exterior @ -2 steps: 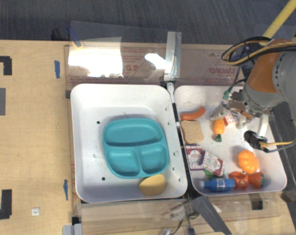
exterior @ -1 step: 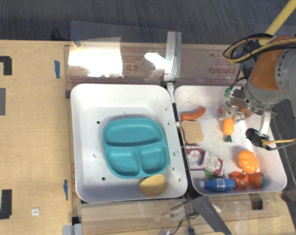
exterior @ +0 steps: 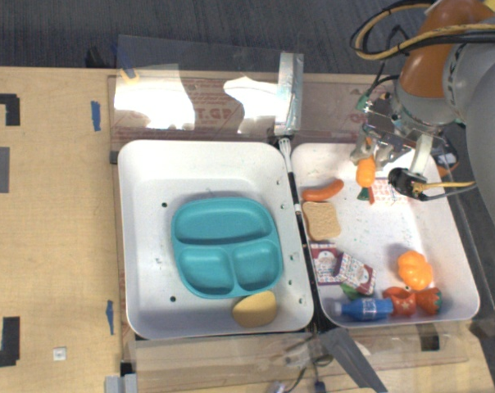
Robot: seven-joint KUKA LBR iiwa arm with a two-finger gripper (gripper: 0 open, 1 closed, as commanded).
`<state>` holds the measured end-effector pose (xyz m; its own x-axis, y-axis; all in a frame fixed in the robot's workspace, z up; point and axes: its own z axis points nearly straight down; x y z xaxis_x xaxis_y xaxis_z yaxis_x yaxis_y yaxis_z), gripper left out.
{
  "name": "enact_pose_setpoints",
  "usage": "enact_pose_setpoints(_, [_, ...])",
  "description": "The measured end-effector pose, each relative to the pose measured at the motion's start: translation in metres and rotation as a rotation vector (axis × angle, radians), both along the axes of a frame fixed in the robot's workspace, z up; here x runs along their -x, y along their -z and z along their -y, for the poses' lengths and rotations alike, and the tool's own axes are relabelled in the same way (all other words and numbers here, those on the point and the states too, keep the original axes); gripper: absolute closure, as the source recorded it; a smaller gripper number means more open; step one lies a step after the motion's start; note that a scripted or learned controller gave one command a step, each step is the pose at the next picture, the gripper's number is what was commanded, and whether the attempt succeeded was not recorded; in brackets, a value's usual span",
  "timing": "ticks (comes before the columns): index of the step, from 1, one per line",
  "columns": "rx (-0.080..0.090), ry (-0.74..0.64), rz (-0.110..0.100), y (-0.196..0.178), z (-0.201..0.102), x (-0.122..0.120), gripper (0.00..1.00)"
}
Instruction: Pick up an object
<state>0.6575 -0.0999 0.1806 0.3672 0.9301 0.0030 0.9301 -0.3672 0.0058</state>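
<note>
Orange and small, a carrot [exterior: 365, 173] hangs between the fingers of the gripper [exterior: 369, 155], which we see clamped on it above the far end of the right bin [exterior: 456, 248]. Below it we find a sausage [exterior: 323, 191], a bread slice [exterior: 321, 219], a packet [exterior: 342, 269], a blue bottle [exterior: 365, 309] and an orange fruit [exterior: 415, 268]. Over in the left bin [exterior: 141, 219] we see a teal tray [exterior: 225, 246] with a yellow lump [exterior: 255, 308] touching its near edge.

teal tray [exterior: 224, 246] in left bin [exterior: 141, 219]

One fixed camera looked down at a slant over both white bins [exterior: 141, 170], the arm [exterior: 477, 80] entering from the right
</note>
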Motion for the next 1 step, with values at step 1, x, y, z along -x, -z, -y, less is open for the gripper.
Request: enact_pose_setpoints(1, [0.001, -0.028, -0.006, -0.0222, -0.0361, -0.0103, 1.00])
